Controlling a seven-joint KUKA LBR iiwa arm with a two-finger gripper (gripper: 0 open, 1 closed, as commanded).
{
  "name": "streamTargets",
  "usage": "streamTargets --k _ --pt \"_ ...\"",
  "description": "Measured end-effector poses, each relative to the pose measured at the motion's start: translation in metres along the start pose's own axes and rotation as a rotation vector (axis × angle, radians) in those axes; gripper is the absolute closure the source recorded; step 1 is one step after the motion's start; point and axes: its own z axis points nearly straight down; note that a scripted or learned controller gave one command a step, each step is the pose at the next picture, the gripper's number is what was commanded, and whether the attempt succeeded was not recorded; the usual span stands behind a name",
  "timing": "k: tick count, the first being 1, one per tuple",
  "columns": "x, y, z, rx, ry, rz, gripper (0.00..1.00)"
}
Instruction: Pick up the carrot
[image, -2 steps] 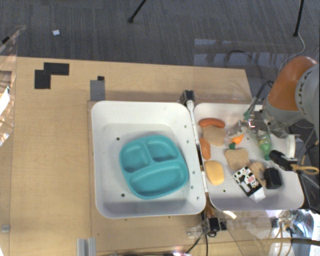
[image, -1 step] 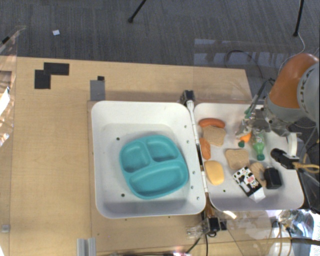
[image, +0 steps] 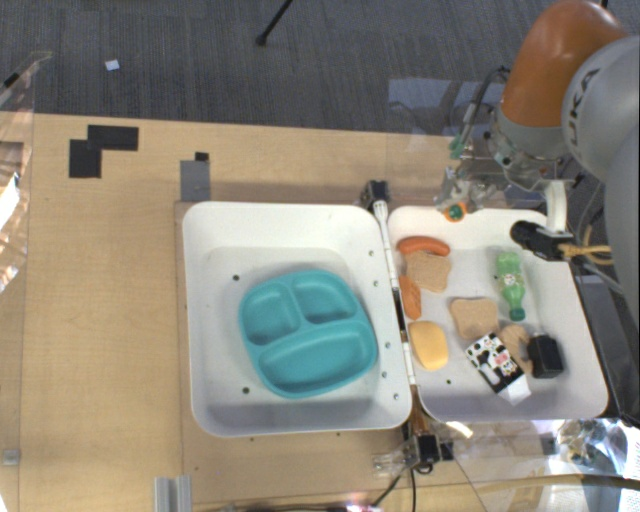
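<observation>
Carrot (image: 410, 296) in right bin (image: 590, 340), "KUKA" lettering on arm (image: 580, 85)

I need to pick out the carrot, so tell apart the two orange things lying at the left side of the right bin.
The carrot is a slim, tapering orange piece lying lengthwise along the bin's left wall; the sausage is plumper, round-ended and redder, lying crosswise near the bin's far end. The carrot sits beside the bread slice, while the sausage lies just beyond it. Both are small, elongated and rest flat in the right bin.

arm (image: 575, 70) cropped at right, top edges
</observation>
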Motion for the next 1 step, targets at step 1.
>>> streamTargets --k 1 --pt "0.0762 -0.0013 0.0415 0.011 0.002 -0.106 1.00"
